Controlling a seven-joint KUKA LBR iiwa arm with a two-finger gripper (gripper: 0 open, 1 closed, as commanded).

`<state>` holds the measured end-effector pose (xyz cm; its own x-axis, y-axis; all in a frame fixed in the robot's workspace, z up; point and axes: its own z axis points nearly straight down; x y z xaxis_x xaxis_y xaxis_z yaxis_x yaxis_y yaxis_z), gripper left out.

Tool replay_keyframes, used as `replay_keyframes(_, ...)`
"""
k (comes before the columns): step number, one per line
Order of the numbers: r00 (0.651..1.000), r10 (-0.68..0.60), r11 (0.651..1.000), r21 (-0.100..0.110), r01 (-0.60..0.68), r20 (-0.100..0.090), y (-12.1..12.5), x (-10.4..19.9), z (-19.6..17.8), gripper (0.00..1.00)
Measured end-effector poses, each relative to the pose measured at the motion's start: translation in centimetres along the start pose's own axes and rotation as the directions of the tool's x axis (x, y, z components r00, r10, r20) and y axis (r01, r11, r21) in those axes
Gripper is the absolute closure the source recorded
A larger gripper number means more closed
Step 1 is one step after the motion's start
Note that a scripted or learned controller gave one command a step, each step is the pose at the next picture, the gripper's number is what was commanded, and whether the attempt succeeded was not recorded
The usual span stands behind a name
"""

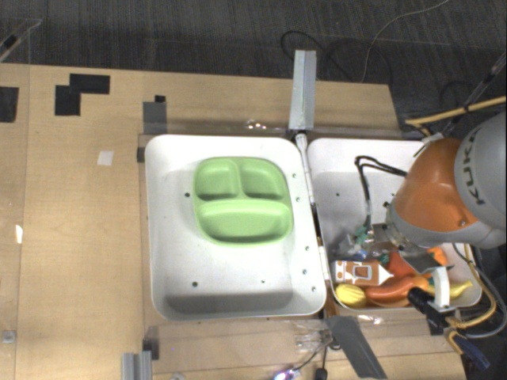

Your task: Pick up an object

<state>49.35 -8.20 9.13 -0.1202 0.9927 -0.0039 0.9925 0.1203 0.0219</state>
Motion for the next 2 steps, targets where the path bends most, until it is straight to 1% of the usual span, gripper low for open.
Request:
replay_keyframes(1,1.000,-0.003,1.000,-0.005,0.003,-0.001,0.3,0.2,-1.1,1.00)
replay_keyframes(2,0.987,0.161,0.987,0.018,-0.161,0.000,6.4,3.4,-9.3,1.00)
